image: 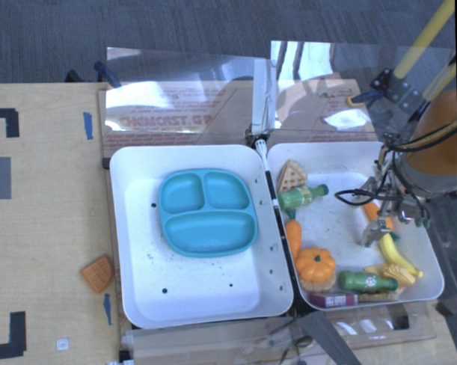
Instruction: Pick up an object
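Lying nearest along the front wall of the right bin (434, 287) are a dark flat packet (345, 300) and, just behind it, a green bottle (367, 282) on its side. An orange pumpkin (316, 265) sits left of them, with a carrot (293, 238) behind it against the bin's left wall. A yellow banana (396, 256) lies at the right, just below the gripper (380, 226), which hangs low over the bin floor; whether its fingers are spread or closed cannot be told. Farther back rest a second green bottle (300, 197) and a waffle wedge (291, 175). The left bin (132, 219) holds a blue divided plate (207, 212). On the surface (43, 222) left of it lies another waffle piece (98, 273).
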{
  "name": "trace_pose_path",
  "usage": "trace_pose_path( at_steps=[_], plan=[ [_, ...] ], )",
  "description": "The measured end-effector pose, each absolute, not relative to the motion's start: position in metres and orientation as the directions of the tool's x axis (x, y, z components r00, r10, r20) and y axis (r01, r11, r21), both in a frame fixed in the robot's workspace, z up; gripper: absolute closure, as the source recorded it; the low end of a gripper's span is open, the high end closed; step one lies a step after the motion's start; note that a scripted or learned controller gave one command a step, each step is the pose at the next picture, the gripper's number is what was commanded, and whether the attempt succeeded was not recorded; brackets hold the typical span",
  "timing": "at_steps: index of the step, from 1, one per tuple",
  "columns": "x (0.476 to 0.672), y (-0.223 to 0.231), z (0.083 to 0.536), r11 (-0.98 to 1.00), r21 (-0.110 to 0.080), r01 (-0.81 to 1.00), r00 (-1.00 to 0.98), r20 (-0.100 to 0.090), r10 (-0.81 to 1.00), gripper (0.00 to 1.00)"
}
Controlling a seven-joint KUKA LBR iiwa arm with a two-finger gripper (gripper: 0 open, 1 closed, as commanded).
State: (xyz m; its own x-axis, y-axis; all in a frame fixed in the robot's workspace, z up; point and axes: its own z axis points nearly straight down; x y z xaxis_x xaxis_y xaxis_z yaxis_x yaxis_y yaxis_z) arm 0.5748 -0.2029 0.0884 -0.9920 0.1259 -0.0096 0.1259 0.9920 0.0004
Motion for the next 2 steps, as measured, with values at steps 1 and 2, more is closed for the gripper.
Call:
trace_pose_path(
  at_steps=[1, 2],
  plan=[
    [0.5779, -0.2027, 0.0997, 0.992, -0.002, 0.125, -0.992, -0.02, 0.125, 1.0],
    [0.5775, -0.2024, 0.0989, 0.992, -0.002, 0.124, -0.992, -0.018, 0.124, 0.0]
  ],
)
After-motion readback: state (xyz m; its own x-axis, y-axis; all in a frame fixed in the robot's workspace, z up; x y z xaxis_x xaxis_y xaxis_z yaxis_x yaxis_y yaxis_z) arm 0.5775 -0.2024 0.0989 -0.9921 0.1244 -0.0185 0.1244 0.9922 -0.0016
